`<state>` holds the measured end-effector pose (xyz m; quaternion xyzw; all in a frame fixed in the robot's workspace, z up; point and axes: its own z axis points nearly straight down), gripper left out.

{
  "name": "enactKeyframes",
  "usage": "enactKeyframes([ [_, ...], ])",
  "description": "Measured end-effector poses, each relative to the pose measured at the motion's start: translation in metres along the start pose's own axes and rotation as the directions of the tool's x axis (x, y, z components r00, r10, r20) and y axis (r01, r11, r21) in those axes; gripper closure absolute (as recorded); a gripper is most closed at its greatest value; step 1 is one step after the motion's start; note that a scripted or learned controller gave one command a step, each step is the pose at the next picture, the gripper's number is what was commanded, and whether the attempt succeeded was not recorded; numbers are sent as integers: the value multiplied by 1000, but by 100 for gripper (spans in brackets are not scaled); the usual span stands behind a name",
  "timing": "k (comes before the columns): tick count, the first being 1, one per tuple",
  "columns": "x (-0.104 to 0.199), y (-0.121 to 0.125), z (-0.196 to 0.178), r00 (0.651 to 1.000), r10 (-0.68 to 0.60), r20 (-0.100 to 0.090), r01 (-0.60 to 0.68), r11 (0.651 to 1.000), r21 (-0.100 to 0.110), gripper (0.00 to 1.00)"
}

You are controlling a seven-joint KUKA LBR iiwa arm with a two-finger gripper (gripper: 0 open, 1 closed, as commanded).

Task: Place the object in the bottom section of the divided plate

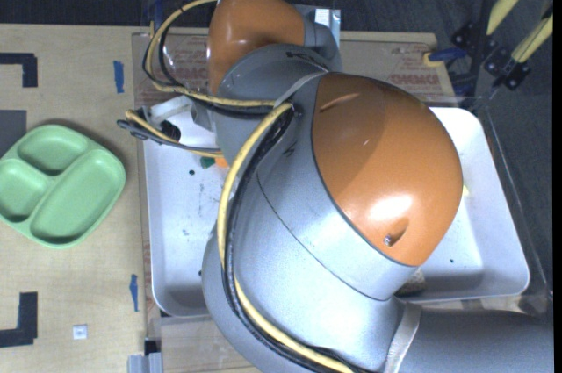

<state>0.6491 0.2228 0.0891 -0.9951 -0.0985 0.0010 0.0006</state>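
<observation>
Looming over both white bins (171,266), the grey-and-orange arm (351,213) hides its own gripper, so I cannot tell its state. Left of the arm, on the wooden bench (70,301), the green divided plate (60,184) lies flat, its long section angled toward lower left.

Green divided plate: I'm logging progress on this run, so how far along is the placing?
Done: nothing visible; the green divided plate lies on the bench with all sections bare. In hand: the arm is bent over the left bin, hiding any object. Left: putting it in the bottom section.
</observation>
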Motion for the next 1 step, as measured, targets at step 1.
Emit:
enactKeyframes([
  [1, 0, 1, -9, 1000, 3, 1, -3, 1000, 1, 100],
])
